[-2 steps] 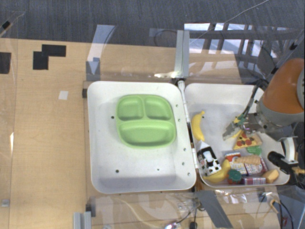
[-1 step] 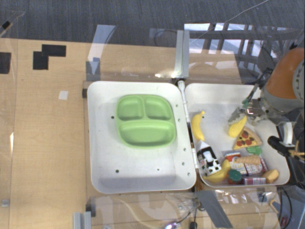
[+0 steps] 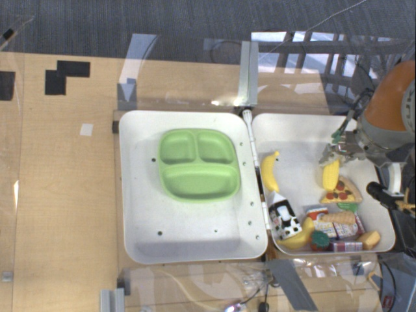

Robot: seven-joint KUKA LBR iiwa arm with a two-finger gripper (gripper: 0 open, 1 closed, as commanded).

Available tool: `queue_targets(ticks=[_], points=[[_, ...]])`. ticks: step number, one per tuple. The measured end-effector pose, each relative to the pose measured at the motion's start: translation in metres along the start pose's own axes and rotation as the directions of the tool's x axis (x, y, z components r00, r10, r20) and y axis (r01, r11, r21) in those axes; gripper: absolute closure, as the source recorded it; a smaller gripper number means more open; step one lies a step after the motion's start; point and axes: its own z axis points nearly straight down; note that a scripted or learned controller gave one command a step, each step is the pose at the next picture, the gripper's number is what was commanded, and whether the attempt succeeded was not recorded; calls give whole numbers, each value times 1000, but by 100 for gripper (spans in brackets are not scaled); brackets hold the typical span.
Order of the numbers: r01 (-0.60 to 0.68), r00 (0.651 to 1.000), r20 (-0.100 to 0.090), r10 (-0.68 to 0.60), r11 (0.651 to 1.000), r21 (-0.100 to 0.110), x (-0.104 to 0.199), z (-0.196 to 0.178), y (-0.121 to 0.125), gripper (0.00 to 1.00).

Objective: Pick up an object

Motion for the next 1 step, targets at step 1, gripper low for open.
queue_targets(ticks=[1], points=[[-34, 999, 0, 34, 999, 11, 58, -91, 20, 100]])
